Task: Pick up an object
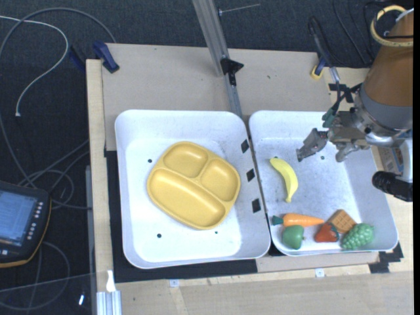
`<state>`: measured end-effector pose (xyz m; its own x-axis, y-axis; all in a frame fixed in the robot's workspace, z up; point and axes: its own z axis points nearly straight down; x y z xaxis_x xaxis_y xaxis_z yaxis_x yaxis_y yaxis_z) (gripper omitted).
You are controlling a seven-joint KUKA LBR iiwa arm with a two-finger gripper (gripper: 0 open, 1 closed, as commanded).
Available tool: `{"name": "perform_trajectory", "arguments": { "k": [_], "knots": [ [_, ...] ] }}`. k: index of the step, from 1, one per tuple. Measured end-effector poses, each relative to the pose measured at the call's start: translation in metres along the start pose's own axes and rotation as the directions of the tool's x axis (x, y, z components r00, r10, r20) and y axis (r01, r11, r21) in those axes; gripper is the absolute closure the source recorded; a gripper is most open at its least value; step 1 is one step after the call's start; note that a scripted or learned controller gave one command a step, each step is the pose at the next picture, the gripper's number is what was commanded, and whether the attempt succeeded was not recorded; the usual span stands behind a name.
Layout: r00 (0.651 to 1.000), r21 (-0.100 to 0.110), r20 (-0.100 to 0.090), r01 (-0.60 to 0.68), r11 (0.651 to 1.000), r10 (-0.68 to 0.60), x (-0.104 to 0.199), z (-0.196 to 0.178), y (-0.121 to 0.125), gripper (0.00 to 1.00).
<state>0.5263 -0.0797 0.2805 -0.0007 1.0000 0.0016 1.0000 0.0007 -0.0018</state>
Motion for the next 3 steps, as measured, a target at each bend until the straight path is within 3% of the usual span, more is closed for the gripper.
{"name": "perform_trajectory", "arguments": {
  "k": [1,3],
  "knots": [
    [1.000,-0.001,0.000,0.000,1.000,0.000,0.000,0.000,0.000,0.00],
    [1.000,0.006,-0.001,0.000,1.000,0.000,0.002,0.112,-0.006,0.00]
  ]
}}
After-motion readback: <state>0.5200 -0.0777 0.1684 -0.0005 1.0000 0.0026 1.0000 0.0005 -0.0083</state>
